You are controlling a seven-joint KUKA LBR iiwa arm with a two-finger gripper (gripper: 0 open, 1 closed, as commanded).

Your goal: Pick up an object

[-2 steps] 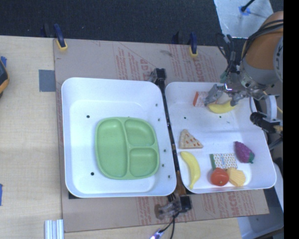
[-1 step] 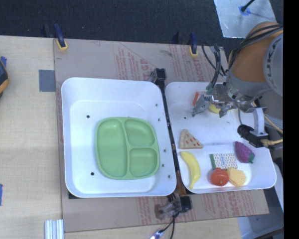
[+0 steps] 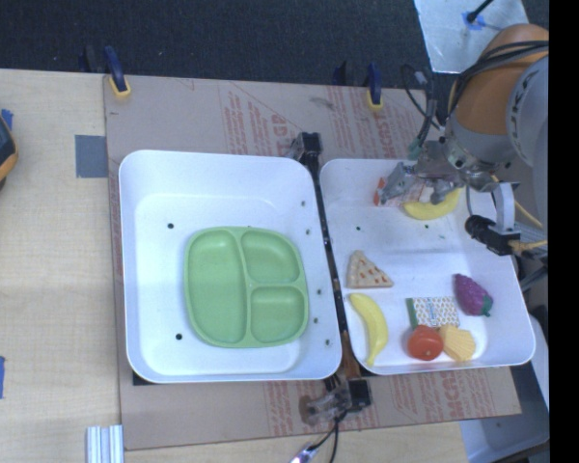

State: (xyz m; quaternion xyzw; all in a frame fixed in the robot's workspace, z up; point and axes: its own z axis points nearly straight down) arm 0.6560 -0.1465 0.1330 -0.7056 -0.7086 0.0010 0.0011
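One arm (image 3: 492, 95) low over right bin (image 3: 521, 302), seemingly above banana (image 3: 432, 206).

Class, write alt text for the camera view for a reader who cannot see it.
The arm's claw hangs over the far end of the right bin, beside a yellow piece. Nearer lie a banana, sandwich wedge and tomato; the left bin holds a green tray.

left bin (image 3: 154, 191): green divided plate (image 3: 244, 285)
right bin (image 3: 502, 287): sandwich wedge (image 3: 367, 272), banana (image 3: 369, 325), tomato (image 3: 425, 342), purple fruit (image 3: 471, 294)
pincer (image 3: 412, 183): low at right bin's far end, over a yellow piece (image 3: 432, 208)
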